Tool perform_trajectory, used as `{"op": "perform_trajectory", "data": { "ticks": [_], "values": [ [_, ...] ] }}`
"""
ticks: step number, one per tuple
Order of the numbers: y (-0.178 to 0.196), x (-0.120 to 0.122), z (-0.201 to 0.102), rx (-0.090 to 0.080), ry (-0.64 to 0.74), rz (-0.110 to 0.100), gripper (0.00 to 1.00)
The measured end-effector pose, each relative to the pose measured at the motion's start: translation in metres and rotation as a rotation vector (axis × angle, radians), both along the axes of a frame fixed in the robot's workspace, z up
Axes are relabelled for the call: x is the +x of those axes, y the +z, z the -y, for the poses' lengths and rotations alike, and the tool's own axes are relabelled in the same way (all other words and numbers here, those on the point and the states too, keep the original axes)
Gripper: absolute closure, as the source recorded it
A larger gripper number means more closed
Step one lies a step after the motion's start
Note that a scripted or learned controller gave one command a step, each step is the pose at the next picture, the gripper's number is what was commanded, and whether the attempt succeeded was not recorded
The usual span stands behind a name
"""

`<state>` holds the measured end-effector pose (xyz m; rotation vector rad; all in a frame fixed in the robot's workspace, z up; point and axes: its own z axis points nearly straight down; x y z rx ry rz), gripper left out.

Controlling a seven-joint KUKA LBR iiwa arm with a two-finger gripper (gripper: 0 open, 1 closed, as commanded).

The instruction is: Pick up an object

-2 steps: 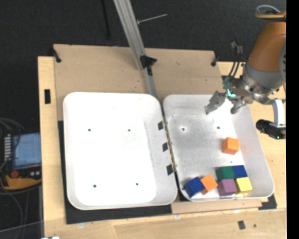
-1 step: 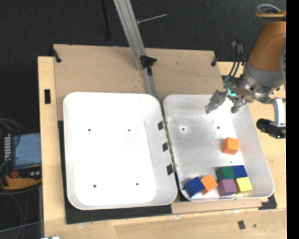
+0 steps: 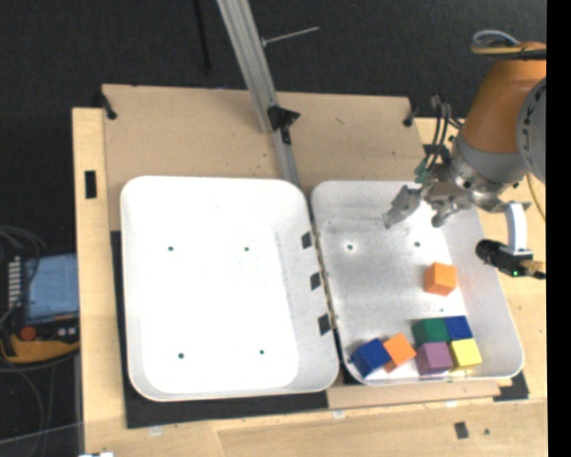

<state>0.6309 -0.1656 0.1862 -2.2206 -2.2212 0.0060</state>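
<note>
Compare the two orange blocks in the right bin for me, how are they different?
The upper orange block sits alone on bare bin floor, apart from every other block; the lower orange block is packed into the cluster at the near edge, touching the blue block and the purple block. The upper one lies nearer the pincer; the lower one is farther off. Both are orange, similar in size, and lie in the right bin.
</note>
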Motion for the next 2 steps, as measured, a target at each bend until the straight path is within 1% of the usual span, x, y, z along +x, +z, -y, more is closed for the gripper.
{"op": "perform_trajectory", "data": {
  "ticks": [1,2],
  "values": [
    [-0.062,-0.003,0.005,0.0,-0.002,-0.001,0.0],
    [-0.09,-0.003,0.006,-0.001,-0.004,0.003,0.0]
  ]
}}
